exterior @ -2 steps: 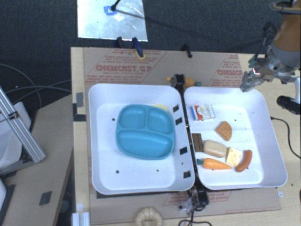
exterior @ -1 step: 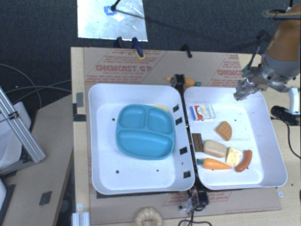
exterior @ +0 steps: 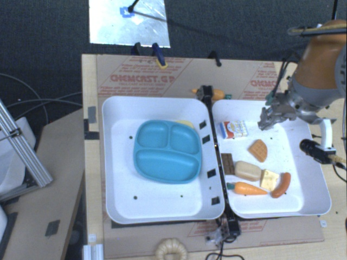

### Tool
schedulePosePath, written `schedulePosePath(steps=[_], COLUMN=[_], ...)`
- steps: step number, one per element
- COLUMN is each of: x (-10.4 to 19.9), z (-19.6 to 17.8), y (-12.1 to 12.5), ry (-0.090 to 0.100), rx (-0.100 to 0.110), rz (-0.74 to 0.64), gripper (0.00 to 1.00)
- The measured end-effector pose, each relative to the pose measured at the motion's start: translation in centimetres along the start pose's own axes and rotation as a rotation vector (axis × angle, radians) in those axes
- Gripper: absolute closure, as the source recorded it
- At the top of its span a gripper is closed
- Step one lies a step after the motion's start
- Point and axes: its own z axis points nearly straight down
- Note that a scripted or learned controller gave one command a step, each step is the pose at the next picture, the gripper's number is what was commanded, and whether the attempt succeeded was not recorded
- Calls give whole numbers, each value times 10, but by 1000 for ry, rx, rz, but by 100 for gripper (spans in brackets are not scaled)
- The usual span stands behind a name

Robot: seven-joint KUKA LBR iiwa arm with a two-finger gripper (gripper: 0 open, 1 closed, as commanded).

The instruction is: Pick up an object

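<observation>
Two shallow white bins sit side by side on a cardboard-covered bench. Left bin (exterior: 116, 161): a blue divided plate (exterior: 167, 150) lies near its middle, with a pale yellow item peeking out just behind it. Right bin (exterior: 309, 191): a small red-and-white packet (exterior: 233, 128), a tan cracker (exterior: 258, 150), a brown bar (exterior: 227, 164), a beige bread roll (exterior: 248, 170), a carrot (exterior: 249, 188), a yellow cheese block (exterior: 269, 179) and a sausage (exterior: 281, 184), the last five clustered toward the front. Gripper (exterior: 267, 121): hanging above the bin's rear half, just right of the packet; nothing is seen between its jaws, and whether they stand open or closed cannot be told. Step in hand, as judged: approach, no object yet taken. The next move calls for descending onto one item, the packet or cracker being nearest. Surroundings: dark carpeted floor, a reflective square panel (exterior: 129, 14) behind the bench, cables at far left.
</observation>
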Motion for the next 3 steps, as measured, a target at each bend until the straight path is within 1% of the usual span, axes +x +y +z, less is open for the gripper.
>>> schedulePosePath(steps=[1,2,3], x=[40,90,85], z=[9,5,7], y=[-31,-52,-52], ry=[0,1,-1], rx=[1,-1,-3], rz=[0,-1,6], gripper=[100,100,100])
